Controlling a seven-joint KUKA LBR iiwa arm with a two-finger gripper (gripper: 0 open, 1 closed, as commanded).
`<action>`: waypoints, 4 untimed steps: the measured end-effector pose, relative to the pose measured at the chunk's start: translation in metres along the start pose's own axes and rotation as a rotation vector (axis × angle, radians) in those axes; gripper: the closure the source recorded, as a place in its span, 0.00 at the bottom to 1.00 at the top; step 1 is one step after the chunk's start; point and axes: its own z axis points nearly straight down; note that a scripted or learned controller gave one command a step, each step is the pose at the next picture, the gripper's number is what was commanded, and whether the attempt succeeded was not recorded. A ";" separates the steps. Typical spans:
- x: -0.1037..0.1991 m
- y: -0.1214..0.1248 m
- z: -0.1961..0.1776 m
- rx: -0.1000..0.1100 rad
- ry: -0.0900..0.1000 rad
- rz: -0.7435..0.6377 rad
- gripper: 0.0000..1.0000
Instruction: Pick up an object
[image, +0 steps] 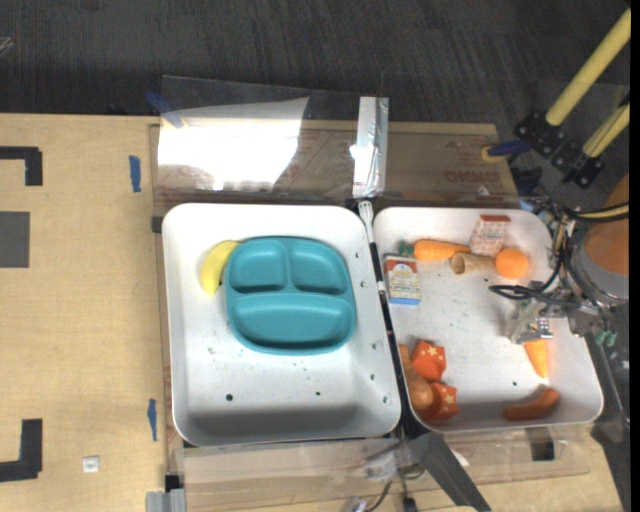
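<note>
My gripper (533, 330) hangs low over the right side of the right bin (470, 320), its metal tip just above a small orange carrot piece (540, 359). I see nothing held in it. The arm's orange band (610, 252) sits over the bin's right rim. Other objects lie in this bin: a whole carrot (438, 250), an orange ball (512, 263), a pinkish box (490, 234), a small white carton (402, 280), a red cube (428, 359) and a brown sausage (531, 404).
The left bin (200, 370) holds a teal divided plate (291, 293) with a yellow banana (213, 265) at its left edge. A raised rim divides the two bins. Yellow poles (595, 60) and cables stand at the back right.
</note>
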 end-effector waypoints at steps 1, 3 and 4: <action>0.001 0.000 0.001 -0.001 0.002 0.000 0.00; 0.004 0.000 0.000 -0.001 -0.001 0.004 1.00; 0.005 0.000 0.001 -0.001 0.001 0.004 0.00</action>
